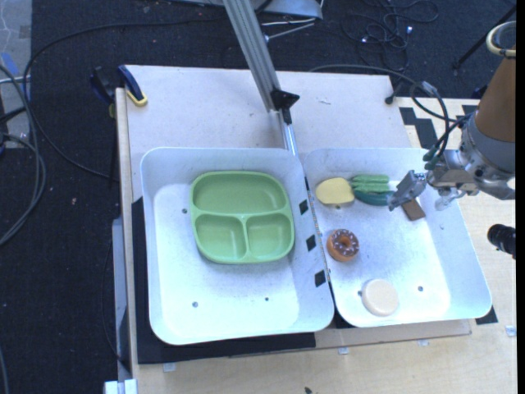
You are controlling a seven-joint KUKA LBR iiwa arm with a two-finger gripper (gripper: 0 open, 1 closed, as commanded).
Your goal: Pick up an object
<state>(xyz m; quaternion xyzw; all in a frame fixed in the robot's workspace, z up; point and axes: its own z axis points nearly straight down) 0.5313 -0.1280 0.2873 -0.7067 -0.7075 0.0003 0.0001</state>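
Note:
The right bin (pixel 459 261) holds a yellow rounded piece (pixel 334 191), a green cucumber-like object (pixel 371 189), a chocolate-glazed doughnut (pixel 343 245) and a pale round disc (pixel 380 296). My gripper (pixel 422 194) hangs over the bin's upper right part, just right of the green object's end and close to it. A small brown piece (pixel 414 212) shows right beneath the gripper; I cannot tell whether it is an object or part of the gripper. Nothing is visibly held.
The left bin (pixel 164 302) carries a green divided plate (pixel 243 217). A slanted metal pole (pixel 256 48) runs from the top down to the divider between the bins. The arm enters from the right edge above the right bin.

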